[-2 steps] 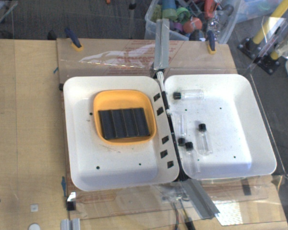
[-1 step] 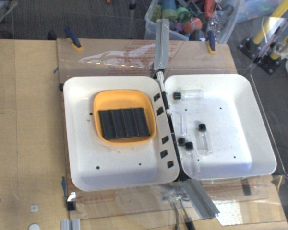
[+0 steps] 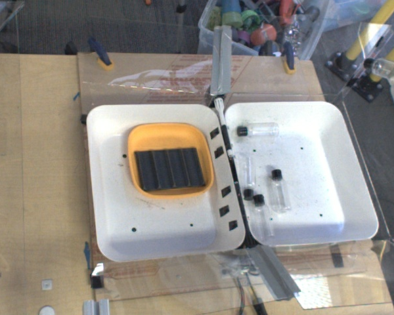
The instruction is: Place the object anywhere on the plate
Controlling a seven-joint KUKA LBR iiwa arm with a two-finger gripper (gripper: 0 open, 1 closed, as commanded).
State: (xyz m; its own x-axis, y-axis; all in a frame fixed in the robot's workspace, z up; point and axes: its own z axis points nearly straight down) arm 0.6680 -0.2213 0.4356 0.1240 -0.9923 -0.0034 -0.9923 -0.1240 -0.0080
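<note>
Lying flat on the rounded orange plate (image 3: 167,130), the black ribbed rectangular slab (image 3: 169,168) fills most of the dish's floor, its long sides running left to right and its grooves running front to back. I see orange rim showing all round it. The plate sits in the upper middle of the left shallow white bin (image 3: 157,231).

How the jaws stand I cannot tell from my screen.

A row of small black tabs (image 3: 223,172) runs along the seam where the two bins meet. In the right shallow white bin (image 3: 318,176) I make out several clear plastic vials with black caps: one (image 3: 259,130) lies near the back edge, others (image 3: 279,192) lie nearer the seam. A grey metal bar (image 3: 220,61) stands behind the seam. Beyond the pale wooden bench (image 3: 33,176) sits a clear tub of coloured toys (image 3: 262,12).
</note>
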